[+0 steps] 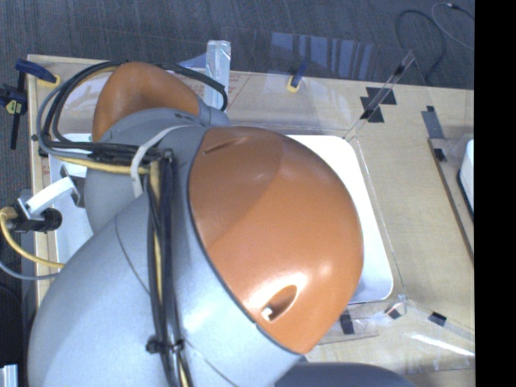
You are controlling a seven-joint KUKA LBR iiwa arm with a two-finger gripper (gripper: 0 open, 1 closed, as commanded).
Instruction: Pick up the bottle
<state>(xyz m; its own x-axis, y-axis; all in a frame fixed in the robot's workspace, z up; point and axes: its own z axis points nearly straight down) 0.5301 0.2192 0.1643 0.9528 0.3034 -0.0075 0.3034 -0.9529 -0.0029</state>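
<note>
The arm (pixel 242 240) rises close under the camera, grey with a large orange band, and covers most of both bins. A strip of the right white bin (pixel 372 240) shows past the arm's right side, with nothing lying on that strip. The arm covers whatever lies in the bins beneath it.
Black and yellow cables (pixel 105 156) run along the arm's upper left. The wooden bench (pixel 419 200) lies bare to the right of the bin, with black tape marks (pixel 377 101) near the back. A white object (pixel 468 168) sits at the far right edge.
</note>
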